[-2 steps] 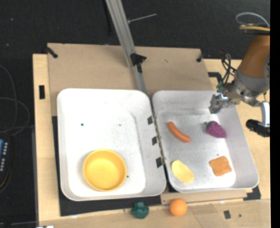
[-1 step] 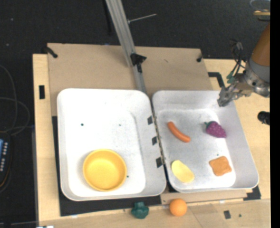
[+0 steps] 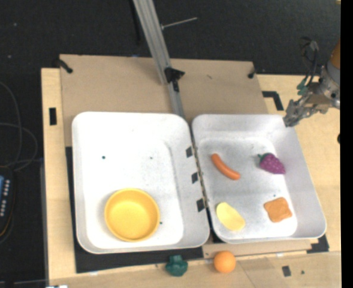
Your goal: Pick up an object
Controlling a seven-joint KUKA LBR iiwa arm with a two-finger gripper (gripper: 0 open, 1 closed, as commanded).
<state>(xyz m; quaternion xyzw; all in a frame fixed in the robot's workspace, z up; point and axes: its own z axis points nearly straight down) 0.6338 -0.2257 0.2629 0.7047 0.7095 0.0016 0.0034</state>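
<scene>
Nearest your camera, an orange ball and a small green toy sit on the bench just outside the front rims of the bins, the ball at about 5 o'clock from the middle of the view and the toy at 6 o'clock.

Your pincer hangs at 2 o'clock, over the far right corner of the right bin, with nothing between its fingers; whether they are spread or closed you cannot tell from this angle.

Working outward from it, a purple bunch of grapes lies closest, at 7 o'clock from the pincer and apart from it. An orange carrot-like piece lies farther toward the bin divider. Toward the front wall you see an orange-brown square piece and a pale yellow piece, well apart from each other.

Across the divider, the left bin holds a yellow bowl, upright, at its front edge, around 7 o'clock in the view.

A grey metal bar slants up toward 12 o'clock.
</scene>
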